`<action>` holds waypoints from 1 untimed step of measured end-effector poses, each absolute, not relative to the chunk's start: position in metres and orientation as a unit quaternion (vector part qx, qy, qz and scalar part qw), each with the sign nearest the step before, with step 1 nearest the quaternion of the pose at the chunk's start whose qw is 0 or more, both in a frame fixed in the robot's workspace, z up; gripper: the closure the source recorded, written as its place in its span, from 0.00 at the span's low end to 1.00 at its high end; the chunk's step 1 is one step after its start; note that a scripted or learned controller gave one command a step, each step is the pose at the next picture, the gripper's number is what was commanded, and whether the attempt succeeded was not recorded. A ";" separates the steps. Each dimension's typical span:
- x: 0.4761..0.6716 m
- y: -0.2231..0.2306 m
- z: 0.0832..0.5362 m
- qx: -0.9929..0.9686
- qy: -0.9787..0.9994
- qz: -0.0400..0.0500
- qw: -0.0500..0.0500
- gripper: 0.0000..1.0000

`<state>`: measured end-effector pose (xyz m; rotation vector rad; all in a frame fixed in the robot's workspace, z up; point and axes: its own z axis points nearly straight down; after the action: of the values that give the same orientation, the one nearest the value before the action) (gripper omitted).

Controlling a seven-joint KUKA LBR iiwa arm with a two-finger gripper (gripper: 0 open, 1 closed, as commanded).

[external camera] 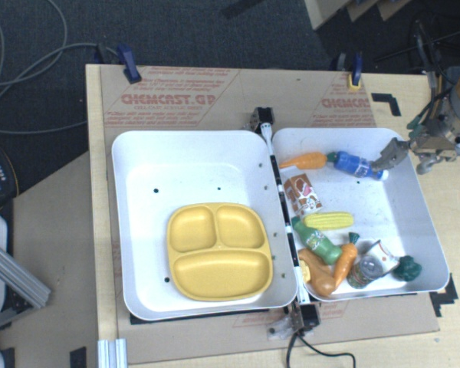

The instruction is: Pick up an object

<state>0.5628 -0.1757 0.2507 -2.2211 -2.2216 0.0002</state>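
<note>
My gripper [408,159] hangs over the right rim of the right bin [414,205], open, with nothing between its fingers. Its left finger [389,155] sits just right of a blue bottle [356,165]. Further left lie an orange carrot [305,160] and a brown snack packet [303,194]. Lower in the bin are a corn cob [330,221], a green bottle [318,241], a second carrot [345,259], a tin can [368,267] and a green broccoli piece [406,267].
The left bin [138,175] holds a yellow divided plate [218,250]. A black clip [262,118] joins the bins at the back. Blue clamps [127,62] hold the cardboard base at its far edge.
</note>
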 end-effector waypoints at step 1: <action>0.565 -0.105 0.157 -0.705 -0.709 0.001 0.005 0.00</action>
<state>0.5645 -0.1052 0.1575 -2.2082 -2.2213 0.0043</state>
